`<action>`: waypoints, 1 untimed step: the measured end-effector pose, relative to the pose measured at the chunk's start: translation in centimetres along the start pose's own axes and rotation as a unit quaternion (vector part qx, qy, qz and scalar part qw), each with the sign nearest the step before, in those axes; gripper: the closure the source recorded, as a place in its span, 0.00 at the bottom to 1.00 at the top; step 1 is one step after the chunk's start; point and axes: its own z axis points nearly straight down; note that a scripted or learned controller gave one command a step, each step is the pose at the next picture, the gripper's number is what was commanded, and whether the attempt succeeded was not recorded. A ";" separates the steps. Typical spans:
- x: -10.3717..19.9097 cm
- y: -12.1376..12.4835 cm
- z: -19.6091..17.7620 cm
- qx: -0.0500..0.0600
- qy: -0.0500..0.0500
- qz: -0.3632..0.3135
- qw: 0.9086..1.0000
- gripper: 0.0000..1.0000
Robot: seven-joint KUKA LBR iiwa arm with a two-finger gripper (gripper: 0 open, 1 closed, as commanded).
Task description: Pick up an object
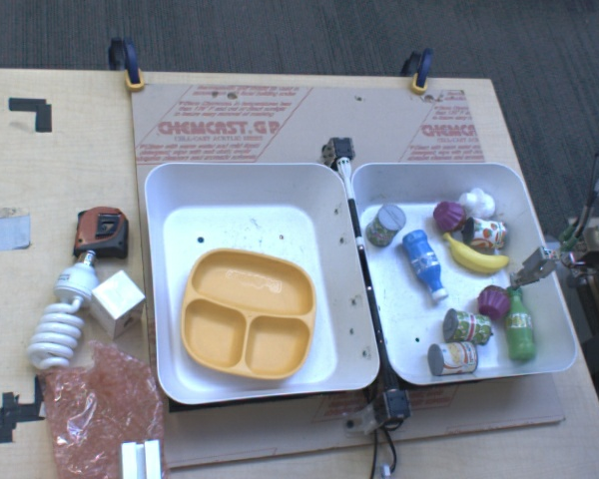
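**benchwatcher:** ok so where's the claw relative to anything grabbable? I make out the metal two-finger gripper [535, 264] poking in over the right rim of the right-hand white plastic bin [411, 183], and that's about it.

**kuka_nerd:** Yep. Use the green plastic bottle [520, 332] as your landmark. The gripper tip sits just up and a touch right of that bottle's cap end, near the bin wall. The bottle's long axis runs roughly up-down in the picture, cap end toward the claw. Snug against its upper left is a small dark-purple round toy fruit [493, 300], which looks like the nearest thing to the fingers.

**benchwatcher:** open or closed though?

**kuka_nerd:** Honestly can't tell, too small and side-on. Nothing visibly between the fingers, so I wouldn't say it has anything.

**benchwatcher:** and the yellow toy banana [476, 257]?

**kuka_nerd:** Further up-left of the bottle, lying across at a slant. My guess: the short hop is down-left to the purple fruit or the bottle's cap end, and for the bottle the fingers would want to close across that up-down axis.
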 end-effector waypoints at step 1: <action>2.8 4.3 12.2 -0.001 0.004 -0.002 1.000 0.00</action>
